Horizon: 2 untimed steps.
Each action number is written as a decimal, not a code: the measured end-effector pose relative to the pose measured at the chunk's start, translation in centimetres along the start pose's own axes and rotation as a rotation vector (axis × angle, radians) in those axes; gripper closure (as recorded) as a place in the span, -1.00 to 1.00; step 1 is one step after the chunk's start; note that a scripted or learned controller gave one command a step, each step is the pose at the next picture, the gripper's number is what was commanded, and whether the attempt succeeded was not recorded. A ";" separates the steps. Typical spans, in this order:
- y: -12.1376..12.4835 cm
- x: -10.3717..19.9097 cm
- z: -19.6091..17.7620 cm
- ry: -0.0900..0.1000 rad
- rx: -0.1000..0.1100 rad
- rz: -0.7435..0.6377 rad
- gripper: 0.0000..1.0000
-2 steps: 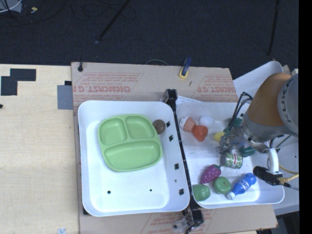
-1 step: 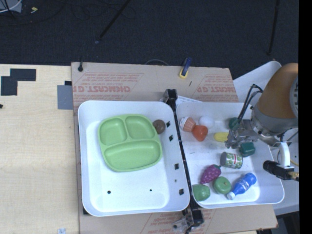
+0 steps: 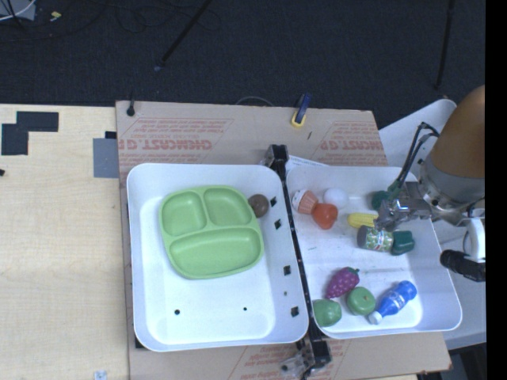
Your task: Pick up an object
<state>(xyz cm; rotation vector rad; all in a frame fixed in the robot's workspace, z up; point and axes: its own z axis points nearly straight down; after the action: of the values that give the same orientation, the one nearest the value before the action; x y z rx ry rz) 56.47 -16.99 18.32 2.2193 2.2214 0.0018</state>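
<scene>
My gripper point(image 3: 390, 218) is low over the right bin point(image 3: 444, 311), in its upper right part. Directly under and touching it in the view lies a small green can point(image 3: 375, 239) on its side, with a dark green piece point(image 3: 402, 242) beside it. A yellow piece point(image 3: 362, 220) sits just left of the gripper and a teal piece point(image 3: 380, 200) lies above it. The gripper's own body hides what it is doing at the tips.
The right bin also has an orange-red toy point(image 3: 324, 215), a pink-white cup point(image 3: 303, 202), a white ball point(image 3: 335, 195), purple grapes point(image 3: 342, 282), two green fruits point(image 3: 360, 300) point(image 3: 327, 313) and a blue bottle point(image 3: 394, 301). In the left bin point(image 3: 150, 307) are a green divided plate point(image 3: 212, 231) and a brown ball point(image 3: 258, 205).
</scene>
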 end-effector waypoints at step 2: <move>-0.3 4.2 -4.2 0.002 0.005 -0.001 1.00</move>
<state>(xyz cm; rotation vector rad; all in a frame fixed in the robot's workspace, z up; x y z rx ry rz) 56.18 -12.74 22.52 2.2220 2.2260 -0.0017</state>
